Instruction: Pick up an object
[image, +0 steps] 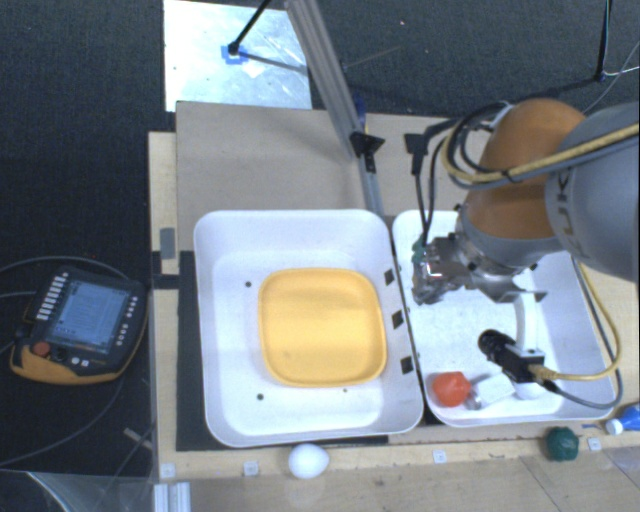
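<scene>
Camera view, roundish red object (449, 388), long axis unclear, right bin (456, 336)

The left bin (225, 330) is mostly taken up by a square yellow plate (323, 325) lying flat in its middle. Only a band of bare floor runs around it, widest at the near and left sides. The right bin (455, 335) is tighter: the grey arm (600, 190) hangs over its far half, with the gripper (428, 272) close to the wall the bins share. A small red object (450, 388) blocks the near left corner, and open floor lies between it and the gripper.
</scene>
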